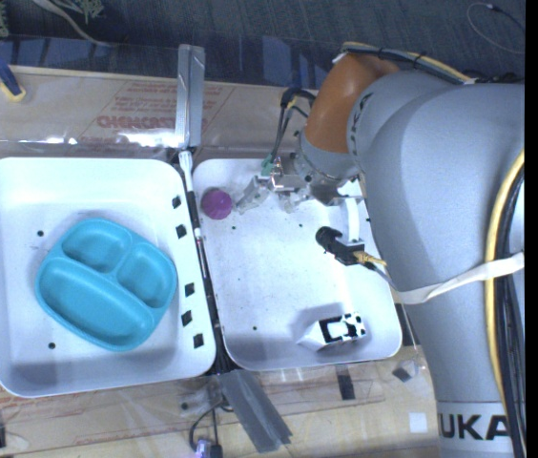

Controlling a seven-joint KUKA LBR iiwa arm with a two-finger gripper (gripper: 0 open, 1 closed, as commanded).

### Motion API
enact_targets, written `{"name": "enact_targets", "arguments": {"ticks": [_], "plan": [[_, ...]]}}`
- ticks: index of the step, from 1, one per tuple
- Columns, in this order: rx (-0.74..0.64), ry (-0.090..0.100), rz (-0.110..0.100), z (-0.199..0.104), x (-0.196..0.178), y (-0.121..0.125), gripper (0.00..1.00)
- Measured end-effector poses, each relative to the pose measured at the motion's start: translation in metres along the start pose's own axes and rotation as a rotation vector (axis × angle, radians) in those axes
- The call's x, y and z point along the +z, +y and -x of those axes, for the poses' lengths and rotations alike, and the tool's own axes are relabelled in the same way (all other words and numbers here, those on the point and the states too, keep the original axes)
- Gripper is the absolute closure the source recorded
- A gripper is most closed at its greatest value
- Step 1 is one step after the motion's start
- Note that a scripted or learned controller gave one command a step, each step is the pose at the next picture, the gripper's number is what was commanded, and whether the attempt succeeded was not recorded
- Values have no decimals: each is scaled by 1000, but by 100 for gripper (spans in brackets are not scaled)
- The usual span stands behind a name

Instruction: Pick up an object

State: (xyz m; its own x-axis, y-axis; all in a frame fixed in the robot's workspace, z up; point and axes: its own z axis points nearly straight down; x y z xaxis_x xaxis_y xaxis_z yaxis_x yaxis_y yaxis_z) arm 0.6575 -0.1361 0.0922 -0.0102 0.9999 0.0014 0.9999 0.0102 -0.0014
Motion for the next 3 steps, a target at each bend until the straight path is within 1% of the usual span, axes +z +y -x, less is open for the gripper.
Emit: {"name": "enact_targets", "arguments": {"ticks": [1, 2, 3], "plan": [[4, 0, -2, 8, 1, -93, 0], [2, -2, 1, -13, 0, -5, 0], [5, 0, -3, -40, 1, -79, 0]]}}
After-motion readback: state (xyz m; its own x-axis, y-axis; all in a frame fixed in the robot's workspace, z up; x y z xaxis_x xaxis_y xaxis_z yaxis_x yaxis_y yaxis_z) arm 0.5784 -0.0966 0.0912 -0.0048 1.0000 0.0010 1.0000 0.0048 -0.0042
